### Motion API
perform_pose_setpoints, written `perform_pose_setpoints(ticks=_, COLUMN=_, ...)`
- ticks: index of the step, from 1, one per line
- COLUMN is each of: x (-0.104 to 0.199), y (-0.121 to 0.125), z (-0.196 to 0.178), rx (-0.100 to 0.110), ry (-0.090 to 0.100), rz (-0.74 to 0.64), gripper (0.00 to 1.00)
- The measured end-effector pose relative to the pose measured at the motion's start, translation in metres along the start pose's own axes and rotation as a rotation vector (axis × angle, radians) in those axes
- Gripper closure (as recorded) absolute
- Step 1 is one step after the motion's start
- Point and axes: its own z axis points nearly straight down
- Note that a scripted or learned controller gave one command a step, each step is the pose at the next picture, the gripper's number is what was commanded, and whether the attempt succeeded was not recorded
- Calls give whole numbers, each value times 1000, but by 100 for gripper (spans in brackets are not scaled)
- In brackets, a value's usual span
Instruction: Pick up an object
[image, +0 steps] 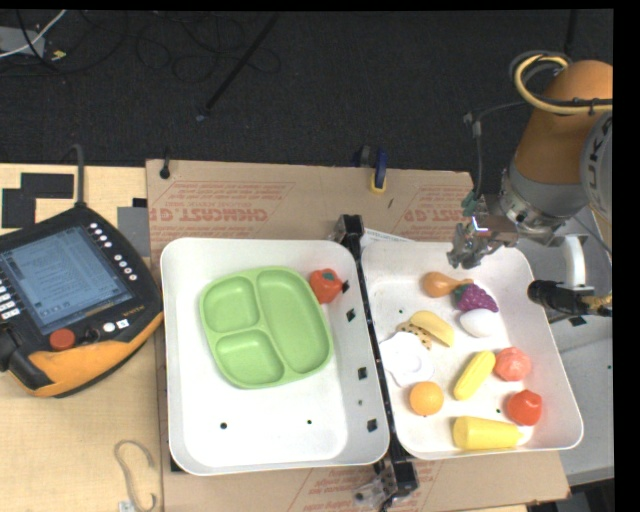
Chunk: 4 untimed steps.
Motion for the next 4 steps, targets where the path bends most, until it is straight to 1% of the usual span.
perform_pose_setpoints(ticks=1, x=62, y=-6, z=6, rx=3, ry=2, rz=-4, gripper=100)
perform_pose_setpoints(ticks=2, x=96, y=-4, z=-6, rx=0, ry=1, rz=-2, gripper=100)
perform_pose_setpoints(ticks=3, x=103, y=1, z=-3, rx=1, ry=0, rz=0, gripper=100)
perform_pose_setpoints(ticks=4, x=100, y=-7, z=-9, rx=3, ry=1, rz=0, gripper=100)
